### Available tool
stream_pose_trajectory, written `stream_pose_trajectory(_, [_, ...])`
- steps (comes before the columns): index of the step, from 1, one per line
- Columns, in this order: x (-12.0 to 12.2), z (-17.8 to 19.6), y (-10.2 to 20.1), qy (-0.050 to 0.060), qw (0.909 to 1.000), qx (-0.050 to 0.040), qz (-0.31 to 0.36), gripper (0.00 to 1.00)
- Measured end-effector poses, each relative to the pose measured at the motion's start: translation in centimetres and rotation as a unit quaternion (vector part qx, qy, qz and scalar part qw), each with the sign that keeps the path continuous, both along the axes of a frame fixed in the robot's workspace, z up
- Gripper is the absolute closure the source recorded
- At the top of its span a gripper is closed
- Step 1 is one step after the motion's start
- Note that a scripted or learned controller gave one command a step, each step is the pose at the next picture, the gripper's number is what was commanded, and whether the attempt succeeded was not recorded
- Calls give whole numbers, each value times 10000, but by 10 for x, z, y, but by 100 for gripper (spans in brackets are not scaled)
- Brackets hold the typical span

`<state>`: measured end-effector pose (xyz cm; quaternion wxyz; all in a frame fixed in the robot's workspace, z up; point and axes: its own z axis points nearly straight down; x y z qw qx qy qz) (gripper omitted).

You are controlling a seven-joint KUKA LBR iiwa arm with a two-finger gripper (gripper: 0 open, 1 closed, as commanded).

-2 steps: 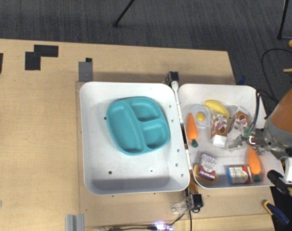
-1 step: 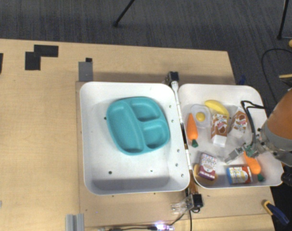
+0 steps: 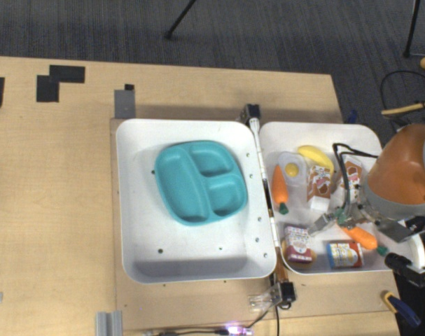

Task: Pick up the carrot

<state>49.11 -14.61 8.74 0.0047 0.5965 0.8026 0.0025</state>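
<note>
Wood tabletop [image 3: 58, 208], light-toned, carries two shallow white bins side by side. You've got black patches on it at far left, no text on them.

Left bin [image 3: 138, 257] holds one teal divided plate [image 3: 198, 180], three compartments, lying flat near the bin's middle.

Right bin [image 3: 363, 133] is crowded. Grey arm [image 3: 408, 201] with its orange band [image 3: 401, 168] comes in from the right and covers that bin's right side. Black cable [image 3: 342, 161] loops off the wrist over the bin.

Tool [image 3: 340, 219] sits low over the lower middle of the right bin, above the two cans. You can't tell from this angle whether it's apart or together, and nothing is visibly clamped in it.

Carrot [image 3: 279, 187] lies against the right bin's left wall, lengthwise, green end toward the camera. It's well apart from the tool, with a brown-and-white packet [image 3: 320, 182] between them.

Yellow banana [image 3: 315, 157] is at the bin's far side, and just left of it stands a clear container with something yellow inside [image 3: 291, 166].

Near edge: a red-labelled jar [image 3: 300, 247] and a can with a blue-and-orange label [image 3: 343, 255]. Print on the packet, jar and can is too small to read.

Small orange piece [image 3: 364, 239] sits just right of the tool, above the can. You can't tell what it is.
</note>
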Motion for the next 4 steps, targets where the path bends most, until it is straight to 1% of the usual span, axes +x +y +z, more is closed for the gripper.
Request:
stream_pose_trajectory(1, [-1, 0, -39, -1, 9970, -19, 774, 0])
stream_pose_trajectory(2, [4, 13, -38, -56, 9970, -34, 770, 100])
stream_pose_trajectory(3, [0, 1, -10, -6, 9530, -50, 3031, 100])
stream_pose_trajectory(4, [12, 82, 61, -35, 9556, -29, 2946, 100])
